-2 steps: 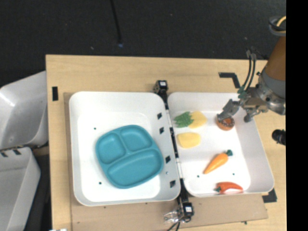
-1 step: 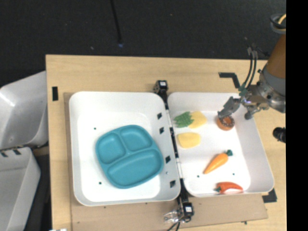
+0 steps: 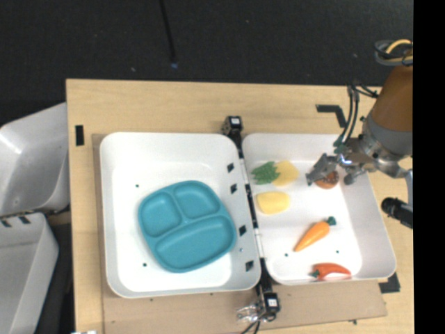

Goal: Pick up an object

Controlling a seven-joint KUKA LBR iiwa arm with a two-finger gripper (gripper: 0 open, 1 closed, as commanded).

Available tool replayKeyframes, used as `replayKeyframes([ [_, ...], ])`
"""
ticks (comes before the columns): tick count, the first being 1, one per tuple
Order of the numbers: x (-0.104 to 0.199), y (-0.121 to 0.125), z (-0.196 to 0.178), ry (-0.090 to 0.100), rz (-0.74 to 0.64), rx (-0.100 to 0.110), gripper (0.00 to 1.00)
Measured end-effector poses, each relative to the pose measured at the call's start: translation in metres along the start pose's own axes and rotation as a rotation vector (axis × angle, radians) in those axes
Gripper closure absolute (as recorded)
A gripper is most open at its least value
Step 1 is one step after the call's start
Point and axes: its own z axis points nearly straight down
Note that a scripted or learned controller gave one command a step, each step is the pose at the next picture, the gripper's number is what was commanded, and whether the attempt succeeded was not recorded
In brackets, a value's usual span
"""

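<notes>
My gripper (image 3: 336,171) hangs over the back of the right bin (image 3: 368,214), open, its two grey fingers spread apart. A small reddish-brown object (image 3: 328,180) sits low between them, closer to the left finger; I cannot tell if either touches it. Also in the right bin lie a yellow toy with green leaves (image 3: 277,173), a plain yellow lump (image 3: 272,202), an orange carrot (image 3: 312,234) and a red pepper (image 3: 330,271) near the front wall.
The left bin (image 3: 122,186) holds a blue divided plate (image 3: 186,225). A black clip (image 3: 231,124) sits at the back where the bins meet. The arm's orange band (image 3: 395,103) rises at the right edge.
</notes>
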Motion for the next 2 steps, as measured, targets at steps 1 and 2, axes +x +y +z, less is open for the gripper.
replayKeyframes([
  [1, 0.000, 0.001, 0.042, 0.000, 0.002, -0.001, 0.00],
  [2, 0.007, 0.002, 0.088, 0.000, 0.005, 0.000, 0.00],
])
